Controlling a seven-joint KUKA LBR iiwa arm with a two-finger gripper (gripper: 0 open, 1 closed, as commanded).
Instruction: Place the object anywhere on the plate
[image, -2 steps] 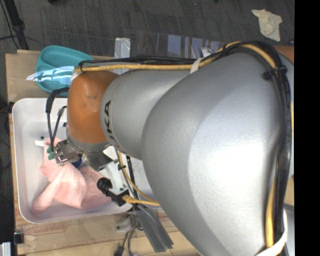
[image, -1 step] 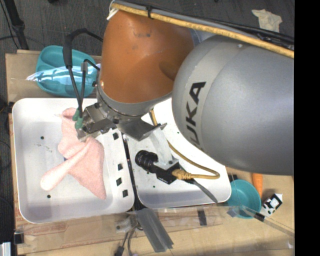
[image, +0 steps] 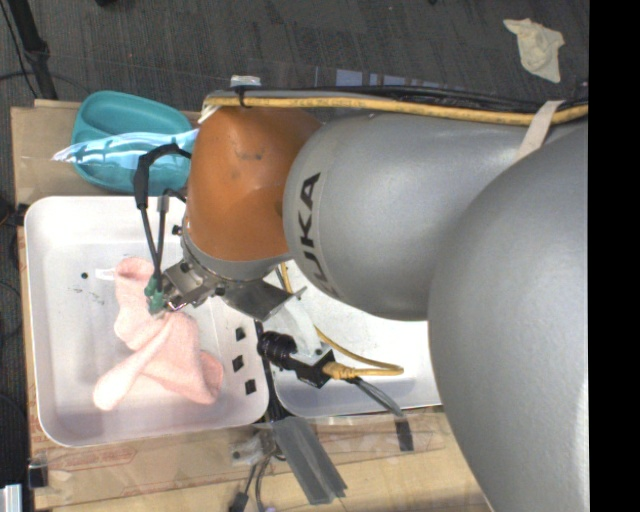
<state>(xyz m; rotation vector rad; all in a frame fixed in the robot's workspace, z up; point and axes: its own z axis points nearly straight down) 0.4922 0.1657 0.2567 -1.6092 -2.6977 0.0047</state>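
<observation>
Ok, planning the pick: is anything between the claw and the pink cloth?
Nothing visible lies on the pink cloth in the left bin. The arm's wrist hangs over its upper edge, so that spot can't be judged.

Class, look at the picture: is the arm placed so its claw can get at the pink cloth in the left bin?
Probably yes. The arm's wrist hangs directly over the pink cloth in the left bin, with nothing seen lying on the cloth; the claw itself is hidden beneath the wrist.
</observation>
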